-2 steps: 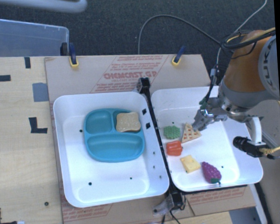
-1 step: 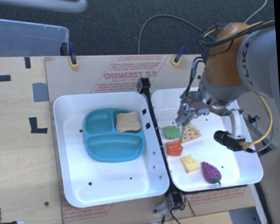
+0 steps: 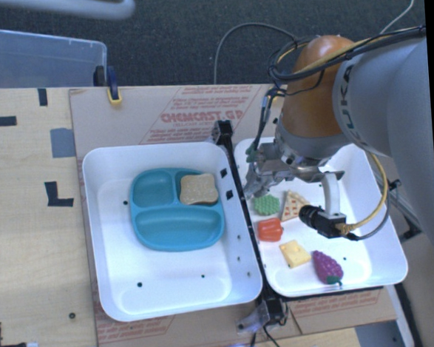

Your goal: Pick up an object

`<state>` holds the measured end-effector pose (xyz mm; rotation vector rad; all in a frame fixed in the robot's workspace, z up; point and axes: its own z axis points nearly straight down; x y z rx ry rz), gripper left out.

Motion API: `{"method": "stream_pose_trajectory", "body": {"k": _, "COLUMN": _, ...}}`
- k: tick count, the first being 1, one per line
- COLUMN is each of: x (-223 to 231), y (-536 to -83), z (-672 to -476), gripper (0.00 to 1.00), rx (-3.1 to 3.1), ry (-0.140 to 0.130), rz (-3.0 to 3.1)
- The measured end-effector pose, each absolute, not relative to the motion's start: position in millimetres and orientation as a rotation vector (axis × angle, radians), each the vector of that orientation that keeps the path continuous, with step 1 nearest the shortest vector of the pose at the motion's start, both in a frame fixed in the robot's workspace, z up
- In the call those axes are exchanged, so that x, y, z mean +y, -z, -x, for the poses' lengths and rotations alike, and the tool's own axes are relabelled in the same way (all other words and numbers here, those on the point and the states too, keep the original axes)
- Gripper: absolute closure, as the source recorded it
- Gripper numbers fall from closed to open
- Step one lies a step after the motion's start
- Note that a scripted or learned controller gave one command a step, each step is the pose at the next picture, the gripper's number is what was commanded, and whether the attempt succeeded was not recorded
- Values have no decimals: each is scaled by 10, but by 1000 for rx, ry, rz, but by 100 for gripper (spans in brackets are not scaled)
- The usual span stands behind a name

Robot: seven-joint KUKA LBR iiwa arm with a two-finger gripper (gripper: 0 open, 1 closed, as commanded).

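Observation:
My gripper (image 3: 260, 190) reaches down into the right bin (image 3: 379, 265) near its left wall, right above a green toy vegetable (image 3: 266, 204). Beside that lies a tan cracker-like wedge (image 3: 293, 204). An orange-red piece (image 3: 270, 230), a yellow cheese block (image 3: 294, 253) and a purple grape bunch (image 3: 327, 266) lie nearer the front. The arm's wrist hides most of the fingers, and nothing shows between them.
The left bin (image 3: 113, 280) holds a blue divided plate (image 3: 176, 209) with a slice of toast (image 3: 198, 189) in its upper right compartment. A black divider runs between the bins. A cable and a black fitting (image 3: 318, 220) hang off the wrist over the right bin.

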<state>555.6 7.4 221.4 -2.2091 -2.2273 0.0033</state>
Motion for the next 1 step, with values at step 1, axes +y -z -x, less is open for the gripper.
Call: {"method": "stream_pose_trajectory", "body": {"k": 1, "x": 558, "y": -2290, "z": -5662, "gripper": 100, "rx": -2227, "ry": -3, "rz": 2211}}
